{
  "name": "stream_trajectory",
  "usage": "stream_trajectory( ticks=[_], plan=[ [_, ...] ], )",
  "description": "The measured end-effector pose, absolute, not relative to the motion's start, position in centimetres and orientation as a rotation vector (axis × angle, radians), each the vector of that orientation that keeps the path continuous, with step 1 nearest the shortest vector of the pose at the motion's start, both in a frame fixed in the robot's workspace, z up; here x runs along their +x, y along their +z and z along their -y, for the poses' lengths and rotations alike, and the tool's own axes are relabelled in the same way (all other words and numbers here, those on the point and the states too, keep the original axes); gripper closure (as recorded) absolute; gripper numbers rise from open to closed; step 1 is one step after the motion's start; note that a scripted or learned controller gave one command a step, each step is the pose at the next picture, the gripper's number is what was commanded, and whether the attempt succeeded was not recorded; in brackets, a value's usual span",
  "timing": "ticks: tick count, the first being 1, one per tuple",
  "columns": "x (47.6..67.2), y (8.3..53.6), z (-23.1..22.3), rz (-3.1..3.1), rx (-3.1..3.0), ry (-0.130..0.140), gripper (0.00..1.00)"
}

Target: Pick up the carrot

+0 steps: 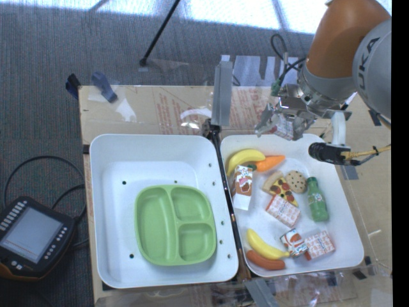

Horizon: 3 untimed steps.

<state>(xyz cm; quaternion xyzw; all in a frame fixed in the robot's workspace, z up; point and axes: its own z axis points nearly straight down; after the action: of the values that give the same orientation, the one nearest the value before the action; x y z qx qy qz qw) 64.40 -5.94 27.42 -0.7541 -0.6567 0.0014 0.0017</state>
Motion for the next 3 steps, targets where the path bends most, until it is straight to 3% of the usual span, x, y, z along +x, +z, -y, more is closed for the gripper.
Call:
stream_trajectory(
  ticks=[1,2,3],
  plan=[
    [58.9,10.1,12.0,2.287,-2.146,0.002,1.0],
    [59.1,26.5,16.2,2.327,-2.109,0.0,1.0],
    [62.9,19.1,14.7,2.722,-1.565,-0.001,1.0]
  ],
)
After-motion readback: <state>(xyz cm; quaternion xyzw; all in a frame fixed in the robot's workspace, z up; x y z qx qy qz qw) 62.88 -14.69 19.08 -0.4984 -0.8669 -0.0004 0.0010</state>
